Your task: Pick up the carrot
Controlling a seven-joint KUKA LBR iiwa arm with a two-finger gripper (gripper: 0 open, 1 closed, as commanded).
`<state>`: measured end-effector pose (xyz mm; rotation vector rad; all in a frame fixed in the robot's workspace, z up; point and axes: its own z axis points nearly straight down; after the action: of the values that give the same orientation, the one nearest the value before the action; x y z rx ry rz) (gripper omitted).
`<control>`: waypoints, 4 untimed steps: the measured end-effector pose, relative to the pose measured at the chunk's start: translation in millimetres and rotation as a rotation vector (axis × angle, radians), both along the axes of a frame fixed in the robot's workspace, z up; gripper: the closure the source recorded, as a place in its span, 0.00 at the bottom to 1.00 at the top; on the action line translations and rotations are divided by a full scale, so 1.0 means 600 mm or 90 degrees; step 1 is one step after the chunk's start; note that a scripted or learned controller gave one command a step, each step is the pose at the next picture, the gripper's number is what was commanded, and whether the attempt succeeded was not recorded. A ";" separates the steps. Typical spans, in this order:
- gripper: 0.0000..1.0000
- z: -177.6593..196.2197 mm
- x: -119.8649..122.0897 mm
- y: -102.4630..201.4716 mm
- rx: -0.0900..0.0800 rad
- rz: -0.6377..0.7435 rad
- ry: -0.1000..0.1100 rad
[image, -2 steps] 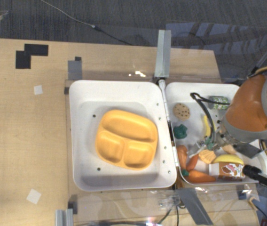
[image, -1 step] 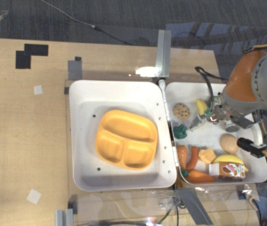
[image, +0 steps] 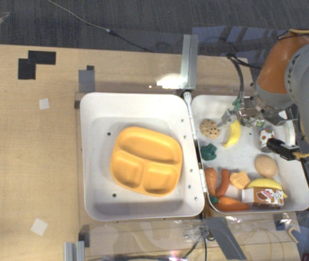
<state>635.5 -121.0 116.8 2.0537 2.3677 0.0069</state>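
Gripper [image: 232,115] is hovering over the right bin [image: 306,185], close to the banana [image: 232,134] and cookie [image: 209,128]; can't really tell how wide it is. The carrot [image: 232,203] lies well apart at the bin's front edge, beside the sausage [image: 222,182].

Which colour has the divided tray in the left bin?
Yellow-orange, seen clearly in the camera view: the divided tray.

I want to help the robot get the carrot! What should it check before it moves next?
1. Carrot in plain sight in the right bin: ok.
2. Gripper above carrot: not ok, it is over the banana.
3. Room around carrot: not ok, sausage and juice box crowd it.
4. Fingers ready: cannot tell.
5. Gripper carrying nothing: cannot tell.
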 end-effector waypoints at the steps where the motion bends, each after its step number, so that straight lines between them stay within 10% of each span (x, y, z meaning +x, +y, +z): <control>1: 0.00 0.046 -0.132 0.029 0.001 -0.096 0.002; 2: 0.00 -0.046 -0.235 0.041 0.002 -0.160 -0.004; 4: 0.00 -0.046 -0.240 0.054 0.001 -0.207 -0.006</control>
<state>491.7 -88.7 89.1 2.4040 2.0004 0.0158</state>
